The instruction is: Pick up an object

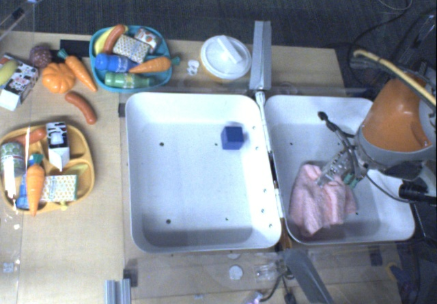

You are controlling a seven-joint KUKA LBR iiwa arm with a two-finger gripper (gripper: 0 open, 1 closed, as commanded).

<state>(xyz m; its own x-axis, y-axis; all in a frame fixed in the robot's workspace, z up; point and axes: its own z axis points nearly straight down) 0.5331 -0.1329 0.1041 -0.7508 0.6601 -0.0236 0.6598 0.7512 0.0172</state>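
Note:
A small blue cube [233, 136] lies in the left bin [171, 227], toward its upper right. A crumpled pink cloth [315, 203] rests in the lower left of the right bin [300, 118]. My gripper [341, 173] reaches in from the right, below the orange band [392, 121], and sits at the cloth's upper right edge, touching or just above it. From this angle I cannot make out whether any cloth is held.
Left of the bins, on the bench, are a yellow plate [85, 159] and a blue bowl [164, 77] holding toy food, plus loose toy vegetables. A white lidded container [225, 57] stands behind the bins. Cables hang at the right.

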